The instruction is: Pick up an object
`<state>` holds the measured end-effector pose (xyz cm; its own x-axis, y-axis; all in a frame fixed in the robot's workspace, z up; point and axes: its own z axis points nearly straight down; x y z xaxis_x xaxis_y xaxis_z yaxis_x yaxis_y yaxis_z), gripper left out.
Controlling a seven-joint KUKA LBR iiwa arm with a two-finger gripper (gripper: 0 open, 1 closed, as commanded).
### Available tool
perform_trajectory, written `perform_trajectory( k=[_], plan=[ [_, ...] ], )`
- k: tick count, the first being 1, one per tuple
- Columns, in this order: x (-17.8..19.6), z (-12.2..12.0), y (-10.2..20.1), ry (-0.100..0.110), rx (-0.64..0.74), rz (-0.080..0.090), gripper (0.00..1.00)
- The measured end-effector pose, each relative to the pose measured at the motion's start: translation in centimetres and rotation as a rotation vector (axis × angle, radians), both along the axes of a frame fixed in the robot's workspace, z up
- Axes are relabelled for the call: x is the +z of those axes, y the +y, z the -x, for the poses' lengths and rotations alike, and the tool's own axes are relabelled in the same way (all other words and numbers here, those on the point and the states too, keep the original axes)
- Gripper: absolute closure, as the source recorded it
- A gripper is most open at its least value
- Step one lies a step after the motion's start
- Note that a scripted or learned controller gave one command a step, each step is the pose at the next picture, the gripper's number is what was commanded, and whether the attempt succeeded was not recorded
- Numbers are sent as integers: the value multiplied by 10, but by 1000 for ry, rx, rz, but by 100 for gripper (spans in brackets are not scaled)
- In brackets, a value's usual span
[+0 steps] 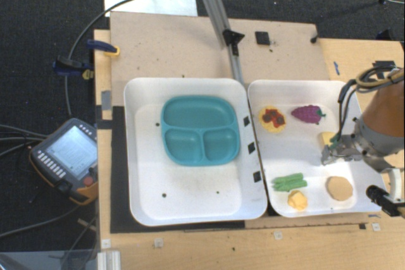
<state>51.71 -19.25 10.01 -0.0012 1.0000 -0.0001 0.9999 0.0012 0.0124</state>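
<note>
end effector (331,153) over right bin (278,88) | yellow block (326,138) (part hidden)

Hand (330,155) is grey metal, w/ orange band on the arm above it. Just beside it, a pale yellow block (326,138). Beyond it: purple grapes (307,114) w/ green stem, yellow disc w/ red topping (273,119). Nearer the front: tan round cookie (340,188), green beans (289,183), yellow lump (297,200). Far left of hand: teal divided plate (201,129) in white bin (142,199). Surface (171,41) is light brown.
</note>
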Motion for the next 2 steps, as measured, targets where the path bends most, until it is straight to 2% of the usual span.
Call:
perform_trajectory(
  k=[1, 2],
  plan=[
    [60, 4, 6, 7, 4, 2, 100],
    [124, -1, 3, 4, 4, 3, 100]
  ],
)
